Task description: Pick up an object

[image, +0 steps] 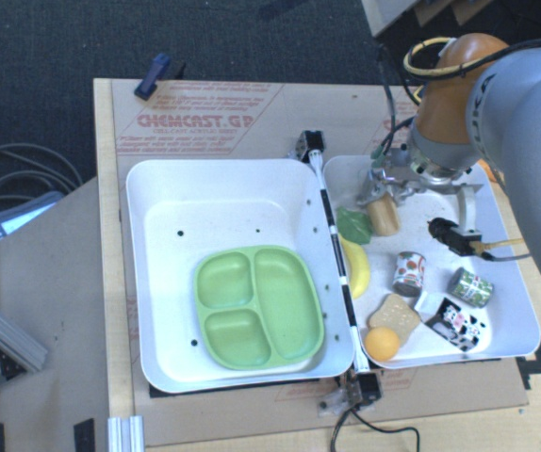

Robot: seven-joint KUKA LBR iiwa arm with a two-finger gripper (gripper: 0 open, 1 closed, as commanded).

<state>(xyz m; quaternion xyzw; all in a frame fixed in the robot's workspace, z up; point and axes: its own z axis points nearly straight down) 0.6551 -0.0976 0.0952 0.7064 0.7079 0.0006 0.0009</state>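
a short tan cylinder, standing roughly upright, sits in the upper left part of the right-hand shallow white bin, right of centre in the frame. i judge it the likeliest target, because the grey arm's gripper hangs directly over it. in this slanted view the cylinder's top meets the gripper's lower end. whether that is real contact or mere overlap i cannot tell, nor whether the gripper is open or closed on it. the cylinder lies straight under the gripper, a shade toward the lower left of the frame, so the move that counts looks vertical rather than sideways. just left of the cylinder, touching or nearly so, lies a crumpled green leaf-like piece. below that a yellow banana runs along the bin's left wall. lower right of these stands a small printed can. the left-hand white bin holds a green divided tray.
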